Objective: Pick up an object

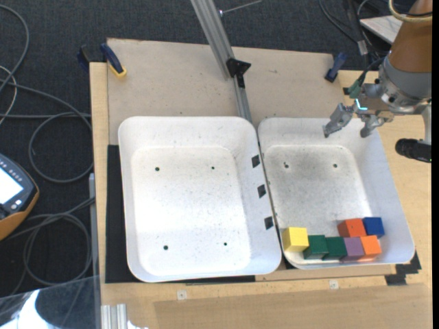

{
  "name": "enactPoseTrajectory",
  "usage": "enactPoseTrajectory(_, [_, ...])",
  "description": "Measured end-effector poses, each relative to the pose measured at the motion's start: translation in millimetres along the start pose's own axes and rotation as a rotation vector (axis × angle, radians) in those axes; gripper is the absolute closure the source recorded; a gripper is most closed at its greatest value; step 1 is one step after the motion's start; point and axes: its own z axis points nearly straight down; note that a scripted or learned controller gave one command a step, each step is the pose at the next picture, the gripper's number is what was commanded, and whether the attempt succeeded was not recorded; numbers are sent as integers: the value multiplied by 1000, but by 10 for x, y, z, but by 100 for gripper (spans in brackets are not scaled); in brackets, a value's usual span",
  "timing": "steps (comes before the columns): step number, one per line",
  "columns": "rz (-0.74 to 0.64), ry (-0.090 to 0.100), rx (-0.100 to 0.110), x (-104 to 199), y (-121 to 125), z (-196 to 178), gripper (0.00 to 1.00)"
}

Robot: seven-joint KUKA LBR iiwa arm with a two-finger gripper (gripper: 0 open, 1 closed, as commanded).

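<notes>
Camera view: the gripper (350,123) hovers with its fingers apart and nothing between them, over the far rim of the right bin (387,184). The blocks (336,240) cluster along that bin's near edge, well apart from the gripper, lying toward the camera and slightly left. The yellow block (296,237) ends the row.

Coloured blocks (334,240) clustered at the right bin's (384,177) near edge, touching: yellow, two green, purple, two orange, blue.
</notes>
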Motion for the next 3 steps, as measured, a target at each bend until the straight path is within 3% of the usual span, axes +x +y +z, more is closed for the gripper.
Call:
enactPoseTrajectory(1, [-1, -2, -5, 0, 8, -34, 0])
enactPoseTrajectory(3, [0, 0, 2, 101, -88, 1167, 0])
